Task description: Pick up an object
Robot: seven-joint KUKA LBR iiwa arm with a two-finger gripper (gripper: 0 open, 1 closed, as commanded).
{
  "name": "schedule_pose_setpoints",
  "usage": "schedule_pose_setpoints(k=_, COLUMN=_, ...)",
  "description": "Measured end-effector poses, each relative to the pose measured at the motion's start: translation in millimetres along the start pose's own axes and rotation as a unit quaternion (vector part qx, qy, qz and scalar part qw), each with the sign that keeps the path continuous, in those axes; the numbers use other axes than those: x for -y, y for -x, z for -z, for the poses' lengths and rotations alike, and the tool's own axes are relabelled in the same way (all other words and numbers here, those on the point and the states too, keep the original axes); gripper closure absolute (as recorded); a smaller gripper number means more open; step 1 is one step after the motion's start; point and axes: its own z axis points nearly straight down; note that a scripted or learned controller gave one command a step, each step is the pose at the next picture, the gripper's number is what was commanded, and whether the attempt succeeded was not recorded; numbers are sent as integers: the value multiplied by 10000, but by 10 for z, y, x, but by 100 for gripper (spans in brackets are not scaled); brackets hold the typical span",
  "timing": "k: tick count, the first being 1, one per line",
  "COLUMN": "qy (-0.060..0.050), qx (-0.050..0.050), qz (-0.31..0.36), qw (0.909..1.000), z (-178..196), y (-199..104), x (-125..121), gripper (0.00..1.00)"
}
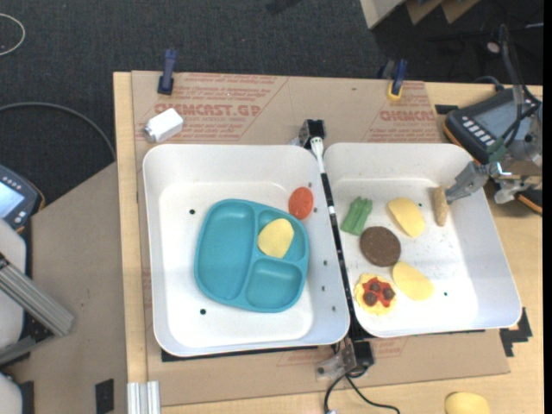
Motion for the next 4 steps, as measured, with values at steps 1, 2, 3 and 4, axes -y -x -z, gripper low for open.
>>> schedule_pose_setpoints(k=1, qy=-62, qx=-27, qz=11, qw=10000, z=-1023, y=-373, x=180, gripper=0)
schedule_pose_setpoints(k=2, qy=14, qx=0, qz=33, qw=10000, z=-876, y=-1042, x=-79, gripper=0)
schedule_pose_setpoints(k=3, qy=-26, qx=-3, qz=-24, qw=10000, z=-1999, y=-764, x=212, gripper=0)
schedule_pose_setpoints(k=4, qy=19, qx=6, qz=7, qw=10000, z=-1751, y=-750, x=-105, gripper=0)
